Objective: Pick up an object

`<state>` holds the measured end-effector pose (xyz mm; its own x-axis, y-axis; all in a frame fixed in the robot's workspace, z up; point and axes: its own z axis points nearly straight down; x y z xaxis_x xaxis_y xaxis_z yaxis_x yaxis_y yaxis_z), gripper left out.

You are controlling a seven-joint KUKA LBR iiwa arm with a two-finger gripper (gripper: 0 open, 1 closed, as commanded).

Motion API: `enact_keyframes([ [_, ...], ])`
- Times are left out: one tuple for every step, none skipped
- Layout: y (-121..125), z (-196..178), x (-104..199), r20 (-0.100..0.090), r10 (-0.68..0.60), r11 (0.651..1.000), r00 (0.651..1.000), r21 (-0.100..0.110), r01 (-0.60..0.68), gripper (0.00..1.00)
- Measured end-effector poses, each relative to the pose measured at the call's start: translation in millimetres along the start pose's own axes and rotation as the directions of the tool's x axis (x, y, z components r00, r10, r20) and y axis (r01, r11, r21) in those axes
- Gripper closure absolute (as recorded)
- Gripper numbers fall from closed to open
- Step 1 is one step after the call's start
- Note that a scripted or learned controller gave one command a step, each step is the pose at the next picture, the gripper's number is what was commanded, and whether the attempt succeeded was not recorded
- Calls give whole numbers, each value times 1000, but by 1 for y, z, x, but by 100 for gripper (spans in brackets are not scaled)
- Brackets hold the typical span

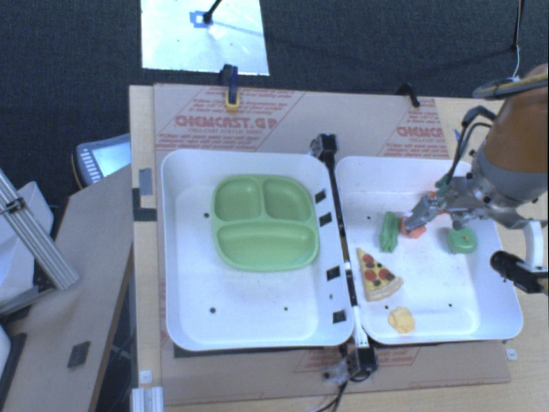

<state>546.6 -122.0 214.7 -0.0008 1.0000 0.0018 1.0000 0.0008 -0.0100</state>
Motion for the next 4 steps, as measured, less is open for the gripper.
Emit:
enact_keyframes([
  [2, -6, 0, 2, -2, 1000, 1000, -11, 2, 0],
  [5, 43, -10, 2, 0, 1000, 1000, -8, 0, 0],
  [3, 87, -15, 1, 0, 1000, 1000, -8, 0, 0],
  [3, 132, -15, 1, 0, 1000, 1000, -8, 0, 0],
])
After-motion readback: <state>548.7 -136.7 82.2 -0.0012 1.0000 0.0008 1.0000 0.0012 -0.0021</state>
